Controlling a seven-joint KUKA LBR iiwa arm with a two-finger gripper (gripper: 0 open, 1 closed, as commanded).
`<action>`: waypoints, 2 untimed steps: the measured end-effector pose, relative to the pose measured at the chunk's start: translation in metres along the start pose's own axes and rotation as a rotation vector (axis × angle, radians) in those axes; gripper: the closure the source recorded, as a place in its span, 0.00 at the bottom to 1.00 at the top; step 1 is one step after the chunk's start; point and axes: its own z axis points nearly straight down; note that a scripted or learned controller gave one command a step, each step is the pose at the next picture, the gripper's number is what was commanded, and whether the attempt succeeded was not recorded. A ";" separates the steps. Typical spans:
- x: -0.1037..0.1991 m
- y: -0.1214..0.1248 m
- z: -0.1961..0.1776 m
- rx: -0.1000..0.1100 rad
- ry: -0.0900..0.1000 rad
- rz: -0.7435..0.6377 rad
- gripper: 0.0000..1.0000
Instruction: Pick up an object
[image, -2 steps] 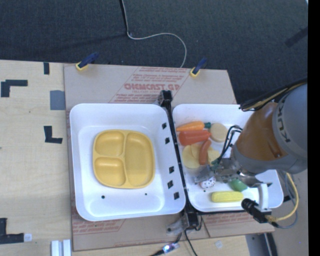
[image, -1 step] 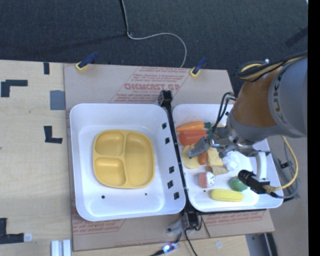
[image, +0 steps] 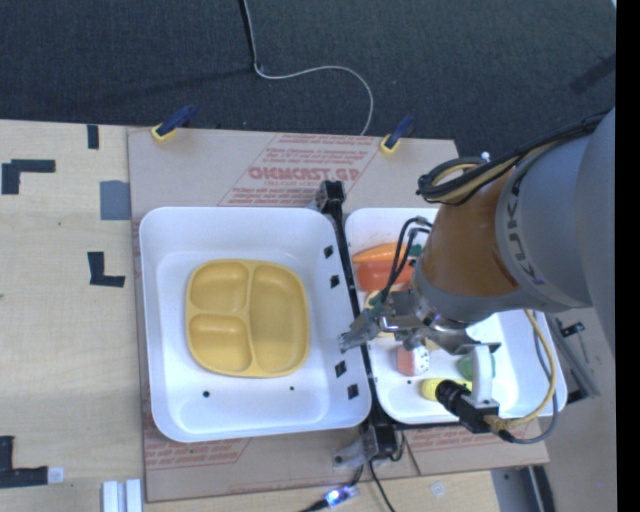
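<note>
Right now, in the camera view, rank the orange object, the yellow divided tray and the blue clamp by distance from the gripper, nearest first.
From the gripper:
1. Orange object, right bin, just above it.
2. Yellow divided tray, left bin.
3. Blue clamp, the bench's far left corner.

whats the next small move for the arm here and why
Probably a short descent straight down. The end effector sits over the right white bin, above a small pinkish-orange object beside a white die. The view shows nothing between its fingers, so nothing looks grasped yet. The yellow divided plastic tray lies apart in the left white bin.
</note>
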 end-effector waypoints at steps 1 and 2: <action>0.029 0.003 -0.233 -0.023 0.001 -0.001 0.00; 0.028 0.002 -0.234 -0.004 -0.004 0.002 1.00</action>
